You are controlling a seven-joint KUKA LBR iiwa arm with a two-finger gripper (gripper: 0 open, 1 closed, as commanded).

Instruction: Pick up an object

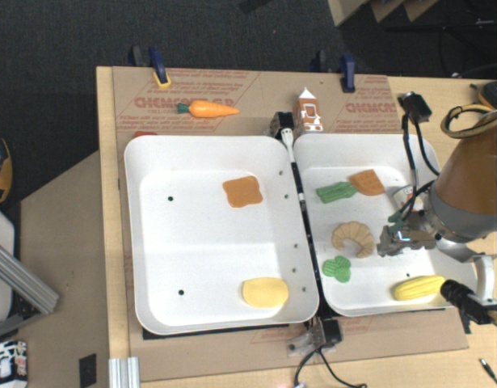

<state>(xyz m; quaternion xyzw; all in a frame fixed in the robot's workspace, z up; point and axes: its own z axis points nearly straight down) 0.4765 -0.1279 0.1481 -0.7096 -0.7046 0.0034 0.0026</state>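
Observation:
My gripper hangs low in the right bin, just right of a tan croissant. A green broccoli piece lies in front of the croissant and a yellow corn cob sits near the bin's front right corner. A green pea pod and an orange cracker lie at the back. The left bin holds a brown toast slice and a yellow lemon-like piece. I see nothing between the fingers.
On the cardboard behind the bins lie a toy carrot and a small milk carton. Blue clamps hold the board's back edge. Cables run over the right bin's back right corner. The arm covers that bin's right side.

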